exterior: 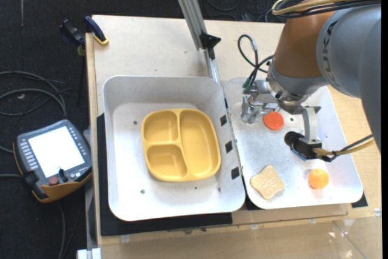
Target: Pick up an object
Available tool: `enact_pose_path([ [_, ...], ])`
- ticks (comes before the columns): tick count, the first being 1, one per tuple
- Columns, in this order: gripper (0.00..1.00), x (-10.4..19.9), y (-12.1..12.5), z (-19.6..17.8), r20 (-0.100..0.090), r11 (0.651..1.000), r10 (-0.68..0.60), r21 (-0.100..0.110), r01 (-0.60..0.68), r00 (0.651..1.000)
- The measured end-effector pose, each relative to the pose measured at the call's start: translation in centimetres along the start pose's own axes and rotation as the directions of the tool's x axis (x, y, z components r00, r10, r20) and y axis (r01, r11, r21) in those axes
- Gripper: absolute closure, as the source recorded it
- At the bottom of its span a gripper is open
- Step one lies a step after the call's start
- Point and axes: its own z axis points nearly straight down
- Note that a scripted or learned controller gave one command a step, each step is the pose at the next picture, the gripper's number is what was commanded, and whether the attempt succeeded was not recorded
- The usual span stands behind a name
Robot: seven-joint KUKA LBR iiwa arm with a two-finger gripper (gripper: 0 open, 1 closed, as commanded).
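Left bin (121, 130): yellow tray (180, 144). Right bin (339, 191): red disc (274, 121), bread (267, 182), orange (318, 178). Gripper (251, 107) state unclear.

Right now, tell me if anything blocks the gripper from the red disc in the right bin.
Nothing visible does. The gripper hangs just left of the red disc, with bare bin floor between them. The bread slice and orange ball lie nearer the front of the right bin, apart from it.

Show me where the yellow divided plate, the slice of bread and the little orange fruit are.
yellow divided plate (180, 144): camera view, on its central divider.
slice of bread (267, 182): camera view, middle of its top face.
little orange fruit (318, 178): camera view, its rounded top.
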Motion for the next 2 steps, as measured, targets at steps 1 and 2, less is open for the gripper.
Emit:
enact_pose_path([
  [1,1.00,5.3,-0.7,-1.9,0.000,1.000,-0.001,-0.004,0.001,1.000],
  [2,1.00,10.4,-2.4,-1.5,0.001,1.000,-0.001,0.000,0.001,1.000],
])
